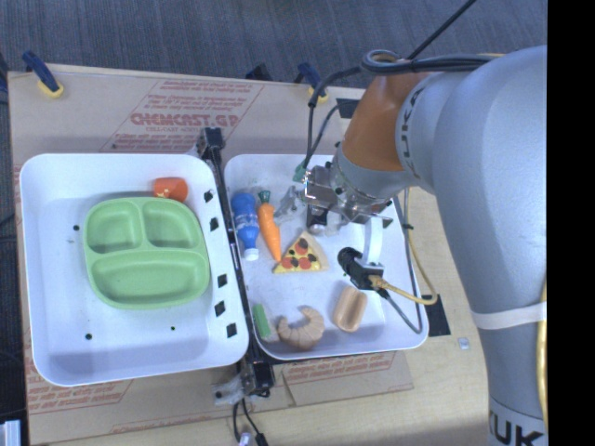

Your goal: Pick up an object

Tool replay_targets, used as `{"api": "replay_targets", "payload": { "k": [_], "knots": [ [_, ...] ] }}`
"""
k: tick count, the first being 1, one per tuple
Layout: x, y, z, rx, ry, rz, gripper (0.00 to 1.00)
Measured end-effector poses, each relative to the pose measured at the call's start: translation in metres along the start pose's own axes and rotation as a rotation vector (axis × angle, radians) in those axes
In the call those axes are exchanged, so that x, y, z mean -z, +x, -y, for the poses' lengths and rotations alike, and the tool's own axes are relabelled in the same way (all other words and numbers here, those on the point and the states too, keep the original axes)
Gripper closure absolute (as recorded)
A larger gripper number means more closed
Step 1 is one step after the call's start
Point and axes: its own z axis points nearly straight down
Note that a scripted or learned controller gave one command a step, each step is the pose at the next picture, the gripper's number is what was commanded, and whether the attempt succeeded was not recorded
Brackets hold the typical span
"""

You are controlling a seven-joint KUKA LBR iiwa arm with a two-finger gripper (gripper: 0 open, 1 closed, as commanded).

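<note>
Counter [84,91]: brown cardboard sheet with red print, carrying two white bins side by side.
Left bin [46,277]: holds a green divided plate [146,253] in its middle; a small red-orange tomato-like piece [170,189] lies just beyond the plate's upper edge.
Right bin [414,333]: holds the loose toy food, centre of the frame.
Blue bottle [245,223]: lies along the right bin's left wall, beside the carrot.
Carrot [269,229]: orange, green top toward the upper side, between bottle and pizza slice.
Pizza slice [301,255]: lies flat at the bin's middle, just below the tool.
Green piece [261,321]: small, at the bin's lower left.
Croissant [301,328]: at the lower edge, next to the green piece.
Tan cylinder [350,308]: right of the croissant.
Tool [318,214]: hangs over the upper middle of the right bin, just above the pizza slice; I cannot tell how its fingers stand, and nothing visibly sits between them.
Arm [465,156]: grey with an orange band, fills the right of the frame.
</note>
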Motion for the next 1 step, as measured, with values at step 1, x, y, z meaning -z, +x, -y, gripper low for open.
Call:
{"api": "replay_targets", "payload": {
  "k": [1],
  "knots": [
    [-0.0621, 0.0103, -0.0112, -0.067, -0.01, 0.004, 0.0]
  ]
}}
